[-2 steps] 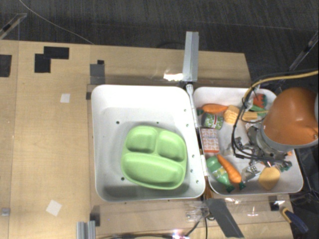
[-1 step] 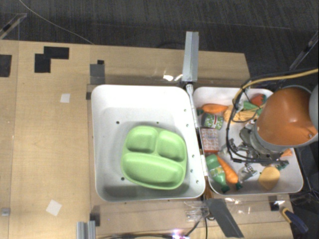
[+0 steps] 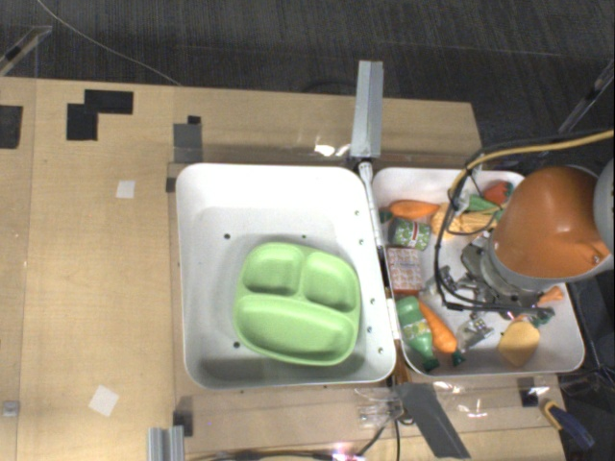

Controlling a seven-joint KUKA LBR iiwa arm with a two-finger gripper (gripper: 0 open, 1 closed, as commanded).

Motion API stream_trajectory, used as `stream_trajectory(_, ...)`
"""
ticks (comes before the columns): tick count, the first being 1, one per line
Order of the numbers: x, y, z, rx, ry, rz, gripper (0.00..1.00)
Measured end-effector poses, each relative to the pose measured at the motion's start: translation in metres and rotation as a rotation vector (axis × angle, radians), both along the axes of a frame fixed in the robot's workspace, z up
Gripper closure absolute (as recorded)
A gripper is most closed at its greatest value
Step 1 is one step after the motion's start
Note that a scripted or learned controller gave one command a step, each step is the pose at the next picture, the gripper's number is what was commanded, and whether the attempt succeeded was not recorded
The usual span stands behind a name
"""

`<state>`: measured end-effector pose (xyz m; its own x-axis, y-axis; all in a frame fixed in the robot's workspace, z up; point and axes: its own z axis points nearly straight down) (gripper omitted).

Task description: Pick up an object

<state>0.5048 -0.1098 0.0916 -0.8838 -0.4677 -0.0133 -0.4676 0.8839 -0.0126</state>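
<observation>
Bins sit side by side: the left bin [image 3: 202,257] holds a green three-compartment tray [image 3: 298,303], its long axis running across the view. Over the right bin [image 3: 573,353] hangs the arm [image 3: 548,224], its gripper [image 3: 485,301] low among toy foods; its opening cannot be told. A carrot [image 3: 440,329] points toward the bin's near edge, a second carrot [image 3: 415,209] lies crosswise, and a yellow wedge [image 3: 519,342] sits nearby. The carton [image 3: 405,269] print is unreadable.

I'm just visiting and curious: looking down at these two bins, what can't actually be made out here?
- Gripper: hidden beneath the arm's orange band over the right bin, camera view.
- Toys in the bin's middle: covered by the arm and its cables.
- Small box by the divider: print too small to read.
- Arm: cut off at the right edge.
</observation>
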Motion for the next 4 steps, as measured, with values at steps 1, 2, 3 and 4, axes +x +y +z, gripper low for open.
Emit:
stream_trajectory(1,0.01,-0.007,-0.001,0.007,0.003,-0.138,0.0)
stream_trajectory(2,0.0,0.012,0.0,0.0,-0.008,-0.003,0.0)
stream_trajectory(3,0.081,-0.062,-0.002,0.001,0.001,0.009,0.0)
stream_trajectory(4,0.053,0.004,-0.001,0.005,0.002,0.072,0.0)
